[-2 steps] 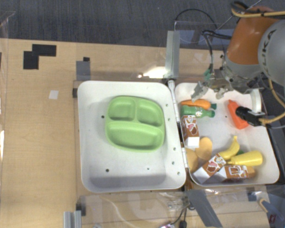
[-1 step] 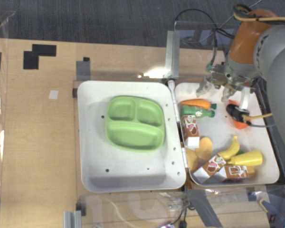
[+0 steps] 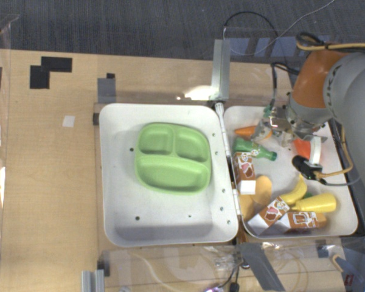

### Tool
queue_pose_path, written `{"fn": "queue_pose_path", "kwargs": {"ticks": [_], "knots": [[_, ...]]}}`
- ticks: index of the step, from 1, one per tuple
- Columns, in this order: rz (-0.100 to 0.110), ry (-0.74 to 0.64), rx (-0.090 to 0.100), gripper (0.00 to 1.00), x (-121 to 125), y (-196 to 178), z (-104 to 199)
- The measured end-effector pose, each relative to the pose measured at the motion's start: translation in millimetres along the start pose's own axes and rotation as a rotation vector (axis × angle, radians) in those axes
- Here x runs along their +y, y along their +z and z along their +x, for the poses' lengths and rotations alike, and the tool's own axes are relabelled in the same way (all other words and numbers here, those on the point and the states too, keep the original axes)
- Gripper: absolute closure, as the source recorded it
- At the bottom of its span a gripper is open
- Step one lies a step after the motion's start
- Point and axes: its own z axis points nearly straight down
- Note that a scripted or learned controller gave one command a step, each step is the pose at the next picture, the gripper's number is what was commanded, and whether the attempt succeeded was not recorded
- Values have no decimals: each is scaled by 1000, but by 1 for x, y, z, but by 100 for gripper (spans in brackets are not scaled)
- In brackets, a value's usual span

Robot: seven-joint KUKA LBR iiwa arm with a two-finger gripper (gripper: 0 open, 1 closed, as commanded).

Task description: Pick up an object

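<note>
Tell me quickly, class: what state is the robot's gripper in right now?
Gripper: cannot be told; it sits low in the right bin above the green bottle and the carrot, with no object seen in its grasp.

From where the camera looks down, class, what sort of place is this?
Probably a robotics lab test bench: two shallow white bins sit side by side on a wooden benchtop, a grey arm with an orange band reaches over toy food, and a green divided plastic tray lies nearby.
</note>
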Motion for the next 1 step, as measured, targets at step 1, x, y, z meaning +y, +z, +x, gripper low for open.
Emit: {"fn": "queue_pose_path", "kwargs": {"ticks": [1], "knots": [[33, 56, -11, 0, 15, 0, 18]]}}
